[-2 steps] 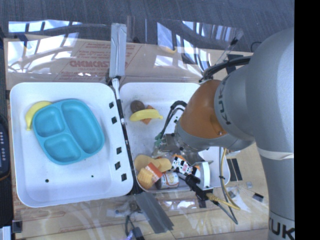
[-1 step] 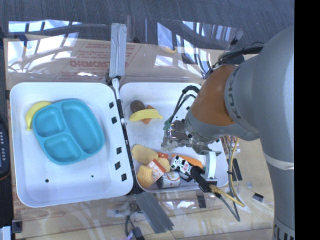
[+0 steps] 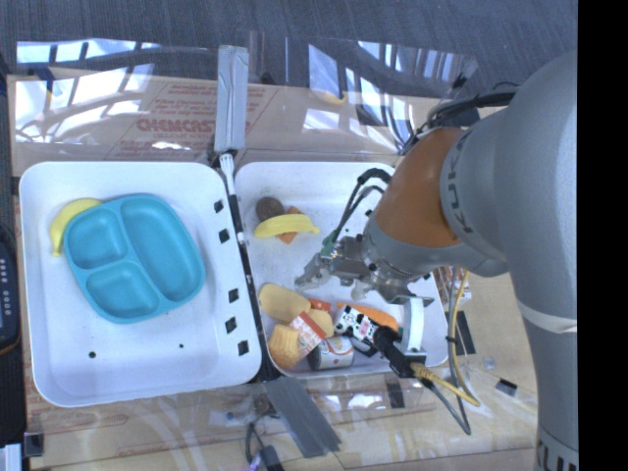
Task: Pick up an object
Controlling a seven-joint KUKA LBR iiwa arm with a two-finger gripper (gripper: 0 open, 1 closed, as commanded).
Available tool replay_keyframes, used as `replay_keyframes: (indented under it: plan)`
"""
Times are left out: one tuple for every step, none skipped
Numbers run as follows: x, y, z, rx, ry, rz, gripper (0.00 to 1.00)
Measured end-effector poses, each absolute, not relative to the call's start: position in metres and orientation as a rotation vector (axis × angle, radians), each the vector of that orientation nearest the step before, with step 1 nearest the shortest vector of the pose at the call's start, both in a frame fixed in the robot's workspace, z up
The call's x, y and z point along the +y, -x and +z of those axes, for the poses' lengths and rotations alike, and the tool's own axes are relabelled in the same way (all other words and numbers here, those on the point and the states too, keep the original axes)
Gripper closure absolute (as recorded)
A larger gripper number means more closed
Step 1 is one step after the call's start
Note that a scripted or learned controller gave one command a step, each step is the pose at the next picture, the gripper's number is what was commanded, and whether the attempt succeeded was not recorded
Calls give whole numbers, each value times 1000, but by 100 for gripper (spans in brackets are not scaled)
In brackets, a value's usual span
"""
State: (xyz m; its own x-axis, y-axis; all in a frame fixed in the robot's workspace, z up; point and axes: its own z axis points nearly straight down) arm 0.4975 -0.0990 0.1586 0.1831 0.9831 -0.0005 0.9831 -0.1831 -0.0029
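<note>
Hovering my gripper [image 3: 319, 268] low over the right bin [image 3: 324, 180], near toys, ready to grab; can't tell its grip state.

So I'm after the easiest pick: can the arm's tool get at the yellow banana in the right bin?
Probably yes: the banana lies uncovered, left of the tool, with bare bin floor between them.

dark ribbed floor [image 3: 147, 3], glare-streaked bench [image 3: 324, 96]
</note>
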Motion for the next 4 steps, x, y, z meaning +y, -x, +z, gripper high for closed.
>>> replay_keyframes:
  plan:
    - [-135,-478,93,-2077,2359,-5,0]
    - [-134,-479,103,-2086,2349,-4,100]
    - [-139,-477,92,-2148,2285,-1,100]
    - [-82,-498,202,-2516,1886,-4,100]
